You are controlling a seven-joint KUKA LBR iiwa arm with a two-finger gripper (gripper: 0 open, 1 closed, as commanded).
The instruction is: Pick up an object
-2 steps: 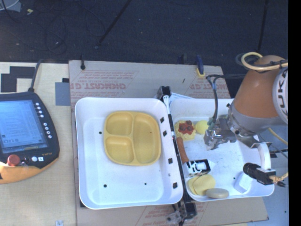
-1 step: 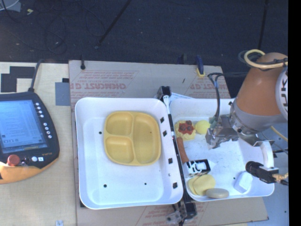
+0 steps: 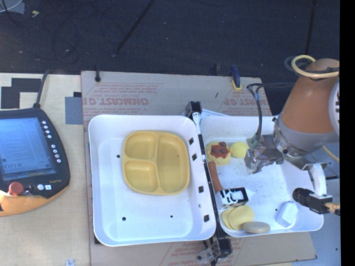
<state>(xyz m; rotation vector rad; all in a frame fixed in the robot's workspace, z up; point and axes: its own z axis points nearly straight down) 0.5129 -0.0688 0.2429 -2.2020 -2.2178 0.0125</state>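
Beside gripper (image 3: 256, 162), yellow ball (image 3: 239, 149), orange stick (image 3: 214, 175)

My tool (image 3: 256, 160) looks like dull grey metal. Both white bins (image 3: 105, 148) are smooth glossy plastic, the yellow divided plate (image 3: 156, 162) matt plastic, and brown cardboard (image 3: 166, 93) lies rough beneath them.

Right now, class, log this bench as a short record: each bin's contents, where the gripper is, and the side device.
left bin: yellow divided plate
right bin: yellow ball, red-topped yellow piece, brown stick, black-and-white item, white block, tan oval
gripper: over the right bin, near the yellow ball
bench left: teach pendant
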